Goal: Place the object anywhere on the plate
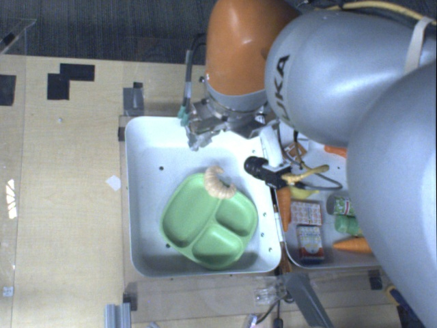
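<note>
Grey arm (355,94) fills the right; fingers (198,137), state indeterminate, hang over the left bin (136,203), whose green plate (205,227) bears a beige object (218,182) on its upper rim.

Pale wooden bench (61,203) with black markings (68,80); dark floor (102,12) behind.

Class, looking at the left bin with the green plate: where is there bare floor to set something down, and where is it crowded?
Bare floor lies in the left bin left of the green plate and along its upper left, below the hand. The right bin is crowded with packets and a carrot.
</note>
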Motion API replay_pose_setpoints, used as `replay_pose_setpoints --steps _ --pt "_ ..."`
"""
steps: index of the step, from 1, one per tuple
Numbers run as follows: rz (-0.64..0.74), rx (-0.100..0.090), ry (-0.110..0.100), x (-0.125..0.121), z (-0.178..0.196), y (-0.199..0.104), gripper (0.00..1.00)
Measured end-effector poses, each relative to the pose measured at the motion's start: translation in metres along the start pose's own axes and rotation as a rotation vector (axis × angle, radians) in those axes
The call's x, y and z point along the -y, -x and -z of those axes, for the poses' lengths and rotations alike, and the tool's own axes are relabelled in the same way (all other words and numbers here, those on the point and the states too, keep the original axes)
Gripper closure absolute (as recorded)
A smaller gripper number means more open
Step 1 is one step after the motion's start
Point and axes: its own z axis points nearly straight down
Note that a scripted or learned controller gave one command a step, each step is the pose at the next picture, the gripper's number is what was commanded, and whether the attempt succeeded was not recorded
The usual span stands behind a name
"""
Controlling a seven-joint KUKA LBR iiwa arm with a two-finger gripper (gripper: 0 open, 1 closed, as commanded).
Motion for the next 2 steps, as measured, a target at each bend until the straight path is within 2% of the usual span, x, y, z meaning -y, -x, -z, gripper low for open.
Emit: replay_pose_setpoints --steps 1,2 --pt "-0.141 -0.001 -0.003 0.081 -0.084 -0.017 1.00" --pt "-0.167 0.000 0.001 0.009 -0.001 -0.031 1.00"
